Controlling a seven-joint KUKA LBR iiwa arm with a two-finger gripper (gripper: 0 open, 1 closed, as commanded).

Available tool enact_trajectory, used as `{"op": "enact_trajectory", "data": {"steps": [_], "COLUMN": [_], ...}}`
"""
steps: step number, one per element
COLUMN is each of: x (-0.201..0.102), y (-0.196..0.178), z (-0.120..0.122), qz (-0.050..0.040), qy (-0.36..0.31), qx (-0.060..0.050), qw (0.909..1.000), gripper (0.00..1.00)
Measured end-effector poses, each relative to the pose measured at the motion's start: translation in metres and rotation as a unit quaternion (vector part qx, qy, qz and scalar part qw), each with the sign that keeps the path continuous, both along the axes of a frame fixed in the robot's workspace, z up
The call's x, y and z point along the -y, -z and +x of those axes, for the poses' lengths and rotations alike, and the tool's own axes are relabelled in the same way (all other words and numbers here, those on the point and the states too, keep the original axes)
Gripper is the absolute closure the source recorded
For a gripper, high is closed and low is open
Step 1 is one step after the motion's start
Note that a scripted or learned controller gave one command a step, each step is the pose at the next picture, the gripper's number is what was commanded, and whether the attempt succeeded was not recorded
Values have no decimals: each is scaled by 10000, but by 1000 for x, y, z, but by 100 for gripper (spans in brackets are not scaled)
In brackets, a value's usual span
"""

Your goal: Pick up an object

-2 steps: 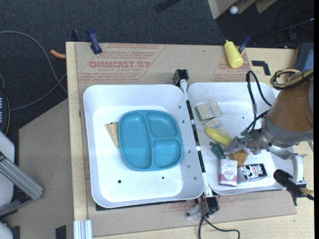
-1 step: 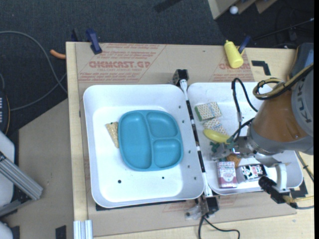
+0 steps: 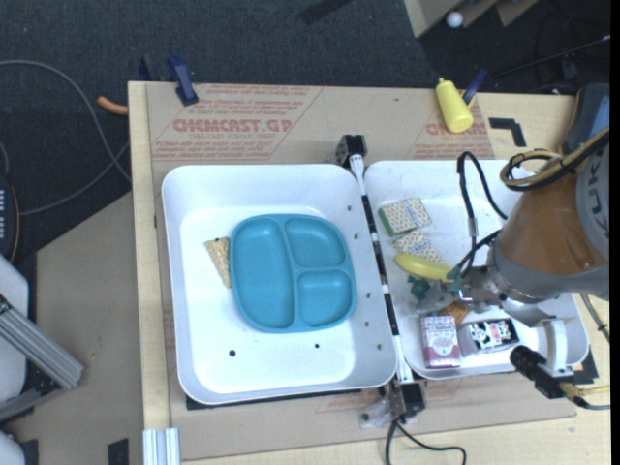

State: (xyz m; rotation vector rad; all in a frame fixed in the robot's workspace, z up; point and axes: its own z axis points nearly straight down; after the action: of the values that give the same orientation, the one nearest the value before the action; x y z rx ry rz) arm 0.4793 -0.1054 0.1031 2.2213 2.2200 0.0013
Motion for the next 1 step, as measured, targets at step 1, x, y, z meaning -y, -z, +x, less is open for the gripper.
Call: {"op": "enact_trajectory", "data": {"steps": [1], "x": [-1], "y": [19], "z": [-1], "qz": [8], "qy": [-1], "qx": [-20], "qw": [10000], "gripper": [0]}}
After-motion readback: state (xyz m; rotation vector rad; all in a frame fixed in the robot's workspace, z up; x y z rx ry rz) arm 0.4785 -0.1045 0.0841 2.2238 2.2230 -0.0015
